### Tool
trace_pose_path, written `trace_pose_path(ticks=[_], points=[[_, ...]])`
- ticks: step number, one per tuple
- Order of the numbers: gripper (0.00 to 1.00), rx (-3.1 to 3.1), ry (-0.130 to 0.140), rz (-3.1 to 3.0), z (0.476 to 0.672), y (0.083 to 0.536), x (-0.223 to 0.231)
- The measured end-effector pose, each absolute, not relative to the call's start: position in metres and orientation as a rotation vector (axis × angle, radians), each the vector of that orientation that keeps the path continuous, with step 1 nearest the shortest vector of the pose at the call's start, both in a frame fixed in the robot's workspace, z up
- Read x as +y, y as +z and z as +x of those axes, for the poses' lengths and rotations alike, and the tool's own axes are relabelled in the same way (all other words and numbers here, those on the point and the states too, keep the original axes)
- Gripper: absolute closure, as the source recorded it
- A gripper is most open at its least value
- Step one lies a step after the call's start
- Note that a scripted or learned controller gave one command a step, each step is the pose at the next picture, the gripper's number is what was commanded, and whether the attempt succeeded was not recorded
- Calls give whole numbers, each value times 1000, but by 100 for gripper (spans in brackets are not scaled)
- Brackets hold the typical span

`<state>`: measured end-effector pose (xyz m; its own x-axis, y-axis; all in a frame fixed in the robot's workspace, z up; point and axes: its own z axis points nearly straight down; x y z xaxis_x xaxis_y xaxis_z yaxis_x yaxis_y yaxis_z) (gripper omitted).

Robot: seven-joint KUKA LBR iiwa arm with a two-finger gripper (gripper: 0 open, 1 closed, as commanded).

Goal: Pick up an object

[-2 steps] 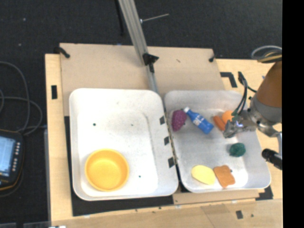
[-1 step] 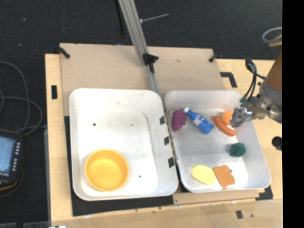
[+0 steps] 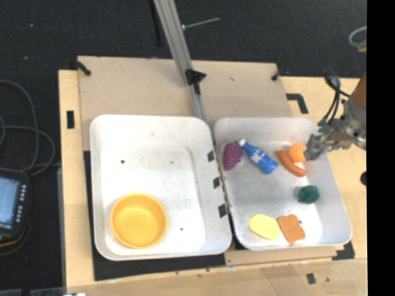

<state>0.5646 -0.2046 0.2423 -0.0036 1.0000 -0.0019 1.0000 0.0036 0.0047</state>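
The right bin point(image 3: 262, 193) holds several small objects. A purple grape bunch point(image 3: 232, 155) lies at its left, with a blue bottle point(image 3: 259, 157) beside it. An orange piece point(image 3: 293, 160) sits near the bin's right wall. Lower down are a dark green lump point(image 3: 308, 194), a yellow piece point(image 3: 264, 227) and a tan-orange piece point(image 3: 291, 229). My gripper point(image 3: 315, 147) hangs at the right rim of this bin, just right of the orange piece and close against its upper end. I see nothing held in it.
The left bin point(image 3: 154, 159) holds a yellow bowl point(image 3: 139, 219) at its front left. A metal pole point(image 3: 179, 42) slants up from between the bins' far ends. Cables trail by the arm at the right.
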Motion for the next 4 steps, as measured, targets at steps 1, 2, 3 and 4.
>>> trace_pose_path(ticks=[1,2,3,4], points=[[100,2223,1,2217,567,237,-161],[100,2223,2,2217,574,248,-111],[100,2227,2,2214,589,240,-66],[100,2230,0,2214,592,233,-8]])
